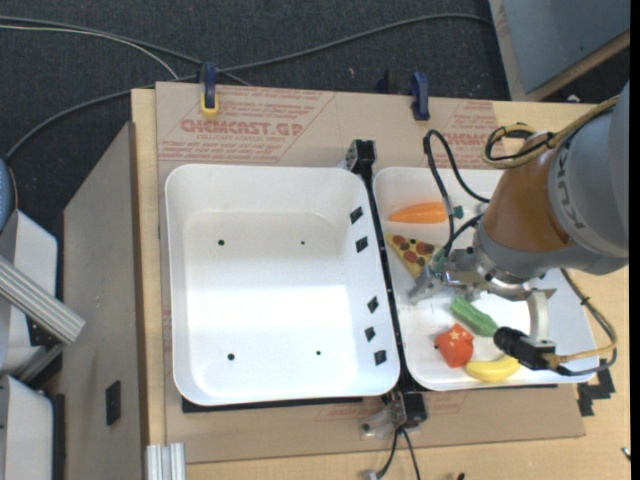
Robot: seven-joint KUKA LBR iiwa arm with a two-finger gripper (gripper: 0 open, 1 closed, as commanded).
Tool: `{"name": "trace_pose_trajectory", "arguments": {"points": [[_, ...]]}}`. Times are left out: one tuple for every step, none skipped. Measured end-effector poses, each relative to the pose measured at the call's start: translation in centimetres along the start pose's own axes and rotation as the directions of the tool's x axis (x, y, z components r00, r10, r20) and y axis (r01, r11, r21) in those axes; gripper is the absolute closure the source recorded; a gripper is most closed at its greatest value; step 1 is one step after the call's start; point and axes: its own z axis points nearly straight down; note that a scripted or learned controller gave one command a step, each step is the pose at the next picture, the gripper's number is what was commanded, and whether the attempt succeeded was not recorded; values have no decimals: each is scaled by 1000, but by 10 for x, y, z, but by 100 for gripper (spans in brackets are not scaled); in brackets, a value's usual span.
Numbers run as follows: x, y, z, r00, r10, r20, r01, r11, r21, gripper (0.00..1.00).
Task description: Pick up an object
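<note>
The right bin (424, 374) holds an orange carrot (418, 211) at the back and a pizza slice (412, 251) in front of it. Further forward lie a green vegetable (474, 317), a red strawberry-like toy (455, 345) and a yellow banana (493, 369). My gripper (440, 278) hangs low in this bin, just right of the pizza slice's tip and just behind the green vegetable. The arm's grey and orange wrist (530, 218) covers the bin's right half. I see nothing lifted off the bin floor.
The left bin (180, 268) is bare white with a few small dark dots. A black strip with clips (372, 258) runs between the bins. Clamps (209, 90) hold the cardboard base at the back. Cables loop around the wrist and off the right bin's front corner.
</note>
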Motion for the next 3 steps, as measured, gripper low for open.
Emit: {"name": "trace_pose_trajectory", "arguments": {"points": [[-27, 59, -4, 1000, 3, 4, -3, 1000, -8, 0], [-1, 91, 0, 1000, 2, 1, -2, 1000, -5, 0], [-25, 120, -1, 1000, 4, 2, -4, 1000, -4, 0]]}}
